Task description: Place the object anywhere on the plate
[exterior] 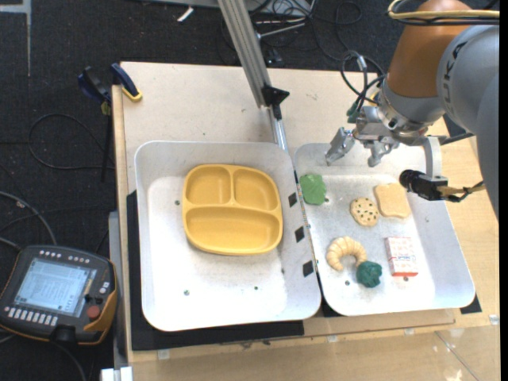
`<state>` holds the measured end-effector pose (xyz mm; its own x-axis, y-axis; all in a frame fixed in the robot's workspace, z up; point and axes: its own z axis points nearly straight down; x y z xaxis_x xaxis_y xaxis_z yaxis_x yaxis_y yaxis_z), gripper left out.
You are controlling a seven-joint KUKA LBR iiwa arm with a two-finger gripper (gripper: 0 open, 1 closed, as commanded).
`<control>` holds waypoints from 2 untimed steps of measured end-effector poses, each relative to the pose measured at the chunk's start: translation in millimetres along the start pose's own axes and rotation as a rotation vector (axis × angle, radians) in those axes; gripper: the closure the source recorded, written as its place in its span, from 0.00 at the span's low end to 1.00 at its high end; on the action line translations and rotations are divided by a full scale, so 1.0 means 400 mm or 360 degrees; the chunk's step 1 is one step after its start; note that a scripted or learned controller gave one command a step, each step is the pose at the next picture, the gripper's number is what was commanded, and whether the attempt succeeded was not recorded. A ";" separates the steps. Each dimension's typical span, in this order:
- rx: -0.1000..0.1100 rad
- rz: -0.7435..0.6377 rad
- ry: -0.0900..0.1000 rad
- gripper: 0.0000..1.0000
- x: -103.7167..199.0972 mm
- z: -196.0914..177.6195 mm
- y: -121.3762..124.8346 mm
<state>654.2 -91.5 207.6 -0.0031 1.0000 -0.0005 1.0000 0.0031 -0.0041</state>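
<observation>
A yellow plate (232, 209) with three compartments lies in the left white bin (159, 292), with nothing on it. The right bin (444, 284) holds several items: a light green leafy piece (313, 189), a chocolate-chip cookie (364, 211), a slice of toast (392, 200), a croissant (346, 252), a dark green broccoli piece (369, 273) and a small pink-and-white packet (401, 256). My gripper (358, 151) hangs over the far edge of the right bin, above and behind the cookie and toast. Its fingers (339, 146) are spread apart with nothing between them.
A slanted metal pole (250, 54) runs from the top of the view down to the gap between the bins. A teach pendant (55, 292) lies on the floor at the lower left. A blue-and-yellow clamp (119, 82) sits at the bench's far left corner.
</observation>
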 end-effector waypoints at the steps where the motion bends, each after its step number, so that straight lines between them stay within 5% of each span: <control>1: 0.0002 0.0006 0.0000 0.00 -0.007 0.160 -0.001; 2: -0.0010 0.0007 -0.0003 0.00 -0.009 0.280 0.002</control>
